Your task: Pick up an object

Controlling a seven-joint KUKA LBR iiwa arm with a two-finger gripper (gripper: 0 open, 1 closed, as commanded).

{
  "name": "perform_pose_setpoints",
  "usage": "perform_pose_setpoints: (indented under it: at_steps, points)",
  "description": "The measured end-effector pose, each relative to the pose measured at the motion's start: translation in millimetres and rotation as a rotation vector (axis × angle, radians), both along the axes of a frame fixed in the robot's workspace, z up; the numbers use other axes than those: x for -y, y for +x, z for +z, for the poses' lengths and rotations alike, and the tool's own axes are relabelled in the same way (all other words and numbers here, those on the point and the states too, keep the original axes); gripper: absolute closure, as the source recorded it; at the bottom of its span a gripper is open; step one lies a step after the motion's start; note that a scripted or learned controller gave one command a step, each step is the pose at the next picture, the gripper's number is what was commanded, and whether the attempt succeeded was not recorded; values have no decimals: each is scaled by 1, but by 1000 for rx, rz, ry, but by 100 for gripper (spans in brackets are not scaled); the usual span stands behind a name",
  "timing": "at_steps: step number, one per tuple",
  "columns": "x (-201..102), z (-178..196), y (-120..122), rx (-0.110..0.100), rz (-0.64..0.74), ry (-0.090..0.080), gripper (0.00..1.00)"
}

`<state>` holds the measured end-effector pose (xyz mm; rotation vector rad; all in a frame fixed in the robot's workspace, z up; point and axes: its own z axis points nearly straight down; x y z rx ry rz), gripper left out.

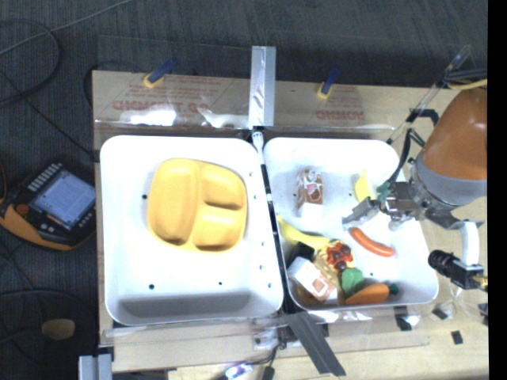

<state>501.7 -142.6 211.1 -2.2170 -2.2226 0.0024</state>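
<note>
While low over sausage, claw

Two white bins sit side by side on the bench. The left bin holds a yellow divided tray. The gripper hangs over the right bin, its arm entering from the right. Just below the jaws lies a red sausage; just above them, a yellow piece. A small packet lies to their left. Further below are a carrot and mixed toy food.
</note>
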Motion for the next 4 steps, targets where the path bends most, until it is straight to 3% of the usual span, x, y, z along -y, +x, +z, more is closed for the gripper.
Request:
perform_pose_setpoints:
  at_steps: [1,2,3,4]
  points:
    - [21,-33,0,0,84,0,0]
    - [47,-39,-17,2,142,-1,0]
    - [65,-119,61,5,247,-1,0]
    - [7,-120,30,16,341,-7,0]
